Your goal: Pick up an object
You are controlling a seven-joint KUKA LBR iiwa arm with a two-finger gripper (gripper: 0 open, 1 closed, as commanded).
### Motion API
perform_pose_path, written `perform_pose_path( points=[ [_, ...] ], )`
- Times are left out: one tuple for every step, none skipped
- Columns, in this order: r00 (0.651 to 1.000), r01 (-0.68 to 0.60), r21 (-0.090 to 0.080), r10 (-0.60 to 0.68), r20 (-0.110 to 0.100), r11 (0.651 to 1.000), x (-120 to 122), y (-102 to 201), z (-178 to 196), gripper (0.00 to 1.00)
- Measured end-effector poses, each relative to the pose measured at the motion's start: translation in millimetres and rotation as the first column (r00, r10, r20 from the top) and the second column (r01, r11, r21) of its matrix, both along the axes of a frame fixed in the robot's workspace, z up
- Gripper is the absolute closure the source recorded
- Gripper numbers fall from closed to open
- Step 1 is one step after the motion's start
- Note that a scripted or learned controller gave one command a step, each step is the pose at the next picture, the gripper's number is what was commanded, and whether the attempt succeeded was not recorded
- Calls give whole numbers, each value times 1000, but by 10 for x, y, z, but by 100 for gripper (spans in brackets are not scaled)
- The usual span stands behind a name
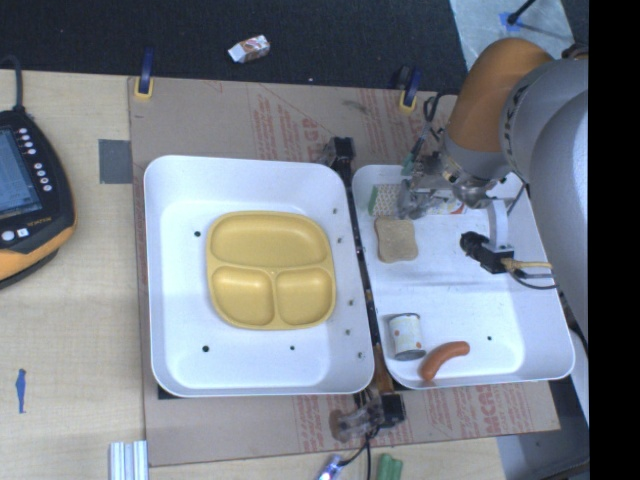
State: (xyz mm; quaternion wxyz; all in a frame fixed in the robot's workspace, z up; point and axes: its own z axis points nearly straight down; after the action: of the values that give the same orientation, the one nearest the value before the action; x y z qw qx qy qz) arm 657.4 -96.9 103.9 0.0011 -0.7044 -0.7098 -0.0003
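My gripper [418, 200] hangs low over the far left corner of the right bin [500, 298], reaching in from the right under the orange-banded wrist. A tan sponge-like block [396, 239] lies just in front of it, and a green-and-white scrubber [384, 199] sits at its left side. Nearer the front of that bin stand a small white and grey can [405, 335] and an orange sausage-shaped toy [443, 360]. I see nothing between the fingers, and their spread is hidden by the wrist hardware.
The left bin [180, 348] holds a yellow three-compartment plate [270, 268]. A teach pendant [25, 203] lies at the bench's left edge. Clamps stand along the cardboard's far edge, and a crumpled wrapper [249, 49] lies on the dark floor beyond.
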Motion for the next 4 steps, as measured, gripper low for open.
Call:
perform_pose_path(
  points=[
    [1000, -1, 0, 1, -1, 1000, -1, 2, -2, 0],
    [1000, 3, -2, -3, -1, 1000, -8, 36, -110, 0],
    [1000, 5, -1, -5, 0, 1000, -7, -3, -112, 0],
    [1000, 6, -2, -6, 1, 1000, -7, -116, -112, 0]
  ],
)
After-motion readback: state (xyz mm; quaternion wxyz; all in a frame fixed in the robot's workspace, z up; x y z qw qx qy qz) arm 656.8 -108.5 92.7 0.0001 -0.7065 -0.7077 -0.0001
